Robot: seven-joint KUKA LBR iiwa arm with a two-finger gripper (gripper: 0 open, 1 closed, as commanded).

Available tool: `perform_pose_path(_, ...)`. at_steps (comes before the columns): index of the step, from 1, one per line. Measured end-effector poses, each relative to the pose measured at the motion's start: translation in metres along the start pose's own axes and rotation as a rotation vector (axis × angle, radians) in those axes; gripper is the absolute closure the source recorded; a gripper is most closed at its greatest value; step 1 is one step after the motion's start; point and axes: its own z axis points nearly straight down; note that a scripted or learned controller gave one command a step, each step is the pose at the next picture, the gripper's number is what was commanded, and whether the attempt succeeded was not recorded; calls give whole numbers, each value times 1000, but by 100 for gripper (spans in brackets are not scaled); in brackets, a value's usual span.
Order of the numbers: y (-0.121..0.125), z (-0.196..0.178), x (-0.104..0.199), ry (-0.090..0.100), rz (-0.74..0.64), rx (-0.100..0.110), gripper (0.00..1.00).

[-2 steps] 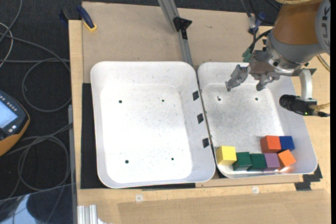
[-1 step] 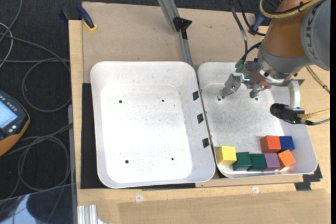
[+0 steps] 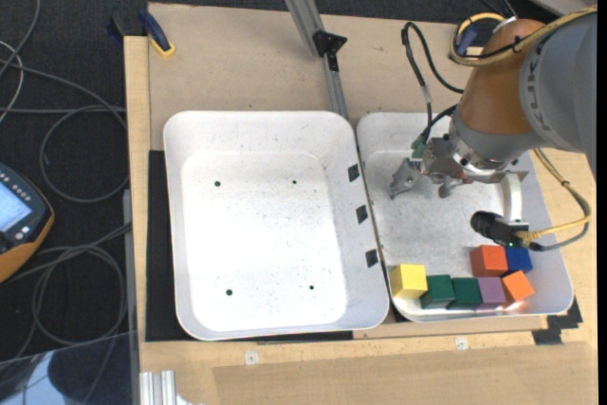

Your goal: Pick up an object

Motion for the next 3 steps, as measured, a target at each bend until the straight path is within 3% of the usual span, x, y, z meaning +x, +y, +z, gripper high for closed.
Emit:
perform_pose_path(1, 3, -15, 0, -1, -1, -11, 100)
perform_pose_path(3, 8, -100, 3, -2, -3, -15, 100)
